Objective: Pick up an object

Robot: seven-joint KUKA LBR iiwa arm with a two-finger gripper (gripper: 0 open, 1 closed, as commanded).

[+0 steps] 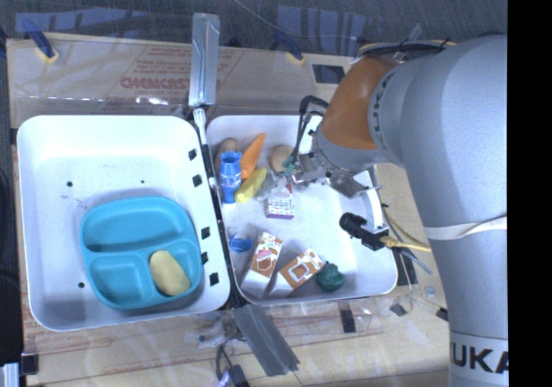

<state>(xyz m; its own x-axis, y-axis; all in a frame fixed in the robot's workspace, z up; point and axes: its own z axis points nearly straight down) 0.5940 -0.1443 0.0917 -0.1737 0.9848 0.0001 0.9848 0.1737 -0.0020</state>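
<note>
My gripper (295, 172) hangs low over the upper middle of the right bin (379, 269), under the grey arm with its orange band. Just below it lies a small white and pink box (280, 203). A tan round object (280, 157) sits right beside it on the left. An orange carrot (252, 153), a yellow piece (247, 187) and a blue bottle (229, 175) lie further left by the bin's wall. I see nothing hanging from the gripper.
At the right bin's front lie two printed cartons (266, 256) (301, 269), a dark green item (329, 277) and a small blue cap (241, 245). The left bin (52, 152) holds a blue divided tray (129, 226) with a yellow potato-like object (170, 273).
</note>
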